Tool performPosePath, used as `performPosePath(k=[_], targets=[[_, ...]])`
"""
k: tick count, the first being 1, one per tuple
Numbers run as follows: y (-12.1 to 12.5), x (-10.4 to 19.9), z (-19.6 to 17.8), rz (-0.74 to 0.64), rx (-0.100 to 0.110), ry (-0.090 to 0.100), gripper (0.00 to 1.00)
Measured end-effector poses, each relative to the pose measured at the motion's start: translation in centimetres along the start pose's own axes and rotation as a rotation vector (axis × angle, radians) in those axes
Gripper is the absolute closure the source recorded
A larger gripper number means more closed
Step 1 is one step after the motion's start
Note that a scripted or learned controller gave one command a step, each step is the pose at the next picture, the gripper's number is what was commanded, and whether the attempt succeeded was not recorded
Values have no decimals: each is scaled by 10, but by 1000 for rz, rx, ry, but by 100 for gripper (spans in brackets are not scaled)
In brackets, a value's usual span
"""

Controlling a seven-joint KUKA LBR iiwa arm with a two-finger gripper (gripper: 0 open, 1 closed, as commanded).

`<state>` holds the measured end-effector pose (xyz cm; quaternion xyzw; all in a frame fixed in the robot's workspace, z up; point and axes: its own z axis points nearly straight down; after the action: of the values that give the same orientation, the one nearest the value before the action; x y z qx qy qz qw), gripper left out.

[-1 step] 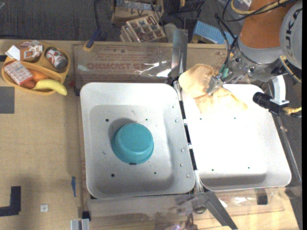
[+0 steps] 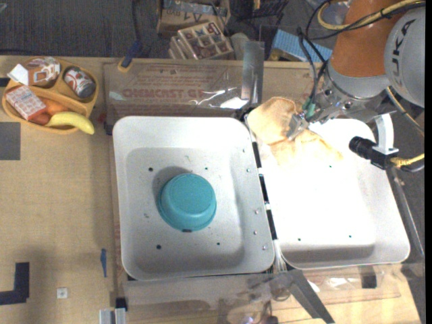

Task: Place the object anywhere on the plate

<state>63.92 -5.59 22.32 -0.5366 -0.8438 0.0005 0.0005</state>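
Note:
A round teal plate lies in the middle of the left white bin. A flat, floppy tan object rests at the far left corner of the right white bin, partly draped over its rim. My gripper hangs from the grey arm with the orange band and comes down onto the tan object's right edge. The gripper's tip is small and dark against the object, and the wrist hides part of the object behind it.
A yellow tray with toy food and a banana sits on the bench at the far left. A clear plastic sheet lies behind the left bin. A black fitting and cables stick out over the right bin's far right side.

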Motion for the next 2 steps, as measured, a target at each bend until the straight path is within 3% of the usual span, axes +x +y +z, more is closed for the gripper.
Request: performPosePath(k=[2], targets=[[52, 83, -6, -793, -7, -5, 100]])
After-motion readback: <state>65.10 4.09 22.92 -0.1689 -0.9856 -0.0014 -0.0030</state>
